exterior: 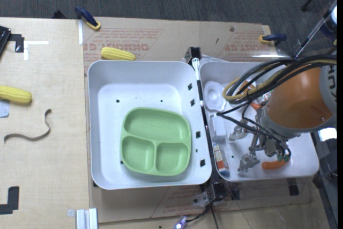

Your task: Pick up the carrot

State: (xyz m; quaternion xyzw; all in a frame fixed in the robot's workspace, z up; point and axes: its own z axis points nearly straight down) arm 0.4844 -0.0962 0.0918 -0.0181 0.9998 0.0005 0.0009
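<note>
Camera view: bench seen from above at a slant, two white bins side by side.
Left bin [102, 131]: holds a green plate [156, 141] with three compartments, lying flat near the bin's middle.
Right bin [305, 161]: holds the carrot, a white cup [213, 95] toward the far left corner, and a small tube-like item [218, 160] along the left wall — too small to identify.
Carrot [274, 165]: orange, lying flat near the front edge of the right bin, just right of the gripper.
Arm [297, 102]: enters from the right, orange band over the right bin, black and yellow cables looping above it.
Gripper [252, 158]: low inside the right bin, beside the carrot; whether it is released or clenched cannot be told, and nothing is seen in its grasp.
Bench, left part: two corn cobs — one [117, 53] just behind the left bin, one [15, 94] at the far left — and a curved brown strip [32, 131].
</note>
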